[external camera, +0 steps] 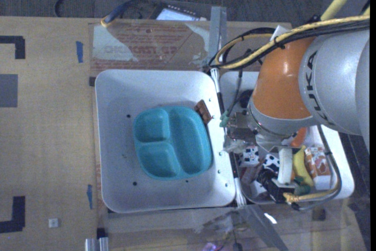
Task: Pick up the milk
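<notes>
Milk carton [251,156] — boxy, cow-spotted — among clutter in right bin [346,182]; fingers' state impossible to tell

Wooden bench [47,144], light tan, with black corner marks and bits of blue tape. Two shallow white bins side by side on it: left bin [111,97], right bin [346,179]. A clear plastic sheet [153,44] lies behind the left bin.
</notes>
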Controlling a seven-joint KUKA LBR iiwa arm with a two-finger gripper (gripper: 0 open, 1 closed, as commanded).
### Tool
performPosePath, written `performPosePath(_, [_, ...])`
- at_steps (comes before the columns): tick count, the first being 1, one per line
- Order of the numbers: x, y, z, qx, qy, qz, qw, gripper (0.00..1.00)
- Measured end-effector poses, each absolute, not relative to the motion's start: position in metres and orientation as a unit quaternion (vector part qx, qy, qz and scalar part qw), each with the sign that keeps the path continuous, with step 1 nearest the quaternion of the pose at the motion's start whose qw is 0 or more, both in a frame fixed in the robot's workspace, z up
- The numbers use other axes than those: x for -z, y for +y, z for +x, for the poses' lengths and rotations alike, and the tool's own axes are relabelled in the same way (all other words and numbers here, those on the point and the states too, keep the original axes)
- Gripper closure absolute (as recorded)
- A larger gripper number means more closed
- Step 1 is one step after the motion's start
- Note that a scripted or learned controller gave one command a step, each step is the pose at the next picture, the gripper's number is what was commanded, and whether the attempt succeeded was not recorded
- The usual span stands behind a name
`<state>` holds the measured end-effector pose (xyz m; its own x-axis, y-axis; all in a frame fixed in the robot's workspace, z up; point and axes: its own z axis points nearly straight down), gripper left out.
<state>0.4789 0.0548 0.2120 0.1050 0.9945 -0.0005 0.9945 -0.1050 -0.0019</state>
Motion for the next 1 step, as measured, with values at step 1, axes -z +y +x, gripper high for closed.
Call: performPosePath(1, [-0.2718,0.1095,0.4854,-0.0008,-0.572,-0.820,0.000,1.00])
